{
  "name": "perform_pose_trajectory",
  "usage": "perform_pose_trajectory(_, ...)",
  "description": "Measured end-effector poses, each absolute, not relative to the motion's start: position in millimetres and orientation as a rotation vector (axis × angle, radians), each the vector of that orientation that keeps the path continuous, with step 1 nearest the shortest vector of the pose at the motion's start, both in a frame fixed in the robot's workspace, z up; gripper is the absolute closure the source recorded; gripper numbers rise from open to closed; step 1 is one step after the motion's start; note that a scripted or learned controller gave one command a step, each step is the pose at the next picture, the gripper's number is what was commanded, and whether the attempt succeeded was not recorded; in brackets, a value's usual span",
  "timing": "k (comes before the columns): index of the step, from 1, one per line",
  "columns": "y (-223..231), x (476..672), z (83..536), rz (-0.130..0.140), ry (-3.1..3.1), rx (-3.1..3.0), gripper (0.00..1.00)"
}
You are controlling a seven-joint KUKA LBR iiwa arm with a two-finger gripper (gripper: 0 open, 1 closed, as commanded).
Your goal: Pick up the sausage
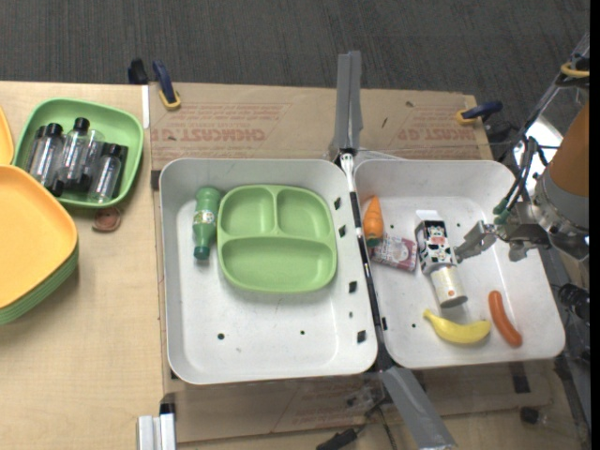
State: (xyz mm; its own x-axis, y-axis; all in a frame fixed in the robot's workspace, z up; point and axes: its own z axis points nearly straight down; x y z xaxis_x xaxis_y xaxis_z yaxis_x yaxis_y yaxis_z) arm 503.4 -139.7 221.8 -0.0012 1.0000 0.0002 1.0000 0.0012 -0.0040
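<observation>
Cardboard sheet [309, 125], left print: brown lettering, upside down from this view, appears to read "CHEMCRZT"; not fully certain.
Cardboard sheet, right print: same style of lettering, upside down, cut short by the metal post [348, 101]; not readable.
Milk carton [433, 244]: black-and-white pattern; no readable text.
Pink packet [396, 253]: print too small to read.

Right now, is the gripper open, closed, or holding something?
Gripper: open and holding nothing, above the right bin. The sausage lies apart from it, near the banana.
</observation>
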Motion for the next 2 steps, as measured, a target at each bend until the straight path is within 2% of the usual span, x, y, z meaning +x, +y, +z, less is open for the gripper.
perform_pose_trajectory(1, -193.5, 476.5, 108.7, 0.003, -2.083, -2.347, 0.0)
perform_pose_trajectory(2, -193.9, 476.6, 117.2, 0.003, -2.079, -2.35, 1.0)
